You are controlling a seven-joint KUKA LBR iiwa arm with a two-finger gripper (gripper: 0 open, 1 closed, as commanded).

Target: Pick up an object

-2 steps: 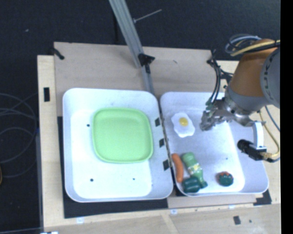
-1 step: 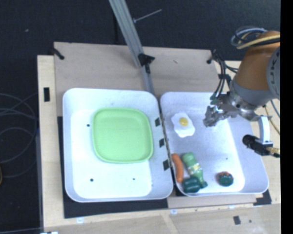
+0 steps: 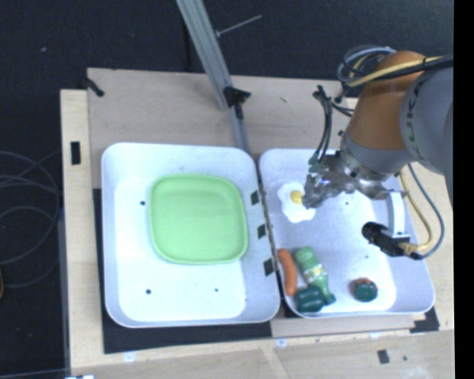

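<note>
The grey arm (image 3: 395,133) with its orange band is reaching in from the right over the right white bin (image 3: 344,306), and its gripper (image 3: 312,196) is hanging directly above a white fried-egg toy with a yellow yolk (image 3: 295,204), which is lying just beneath and slightly left of the fingers, near the bin's left wall. From this high slanted view I cannot tell how the fingers are set or whether anything is between them. Toward the camera from the fingers, 3 more things are lying along the bin's near side: an orange carrot (image 3: 287,271) beside the left wall, a green packet-like toy (image 3: 310,276) touching it on its right, and a small round green and red piece (image 3: 364,289) well apart toward the right corner. No brand, label or writing is readable on any of them. Far to the left of the fingers, a light green square plate (image 3: 197,218) is resting in the left white bin (image 3: 126,290). Both bins are sitting on the tabletop (image 3: 142,93).
</note>
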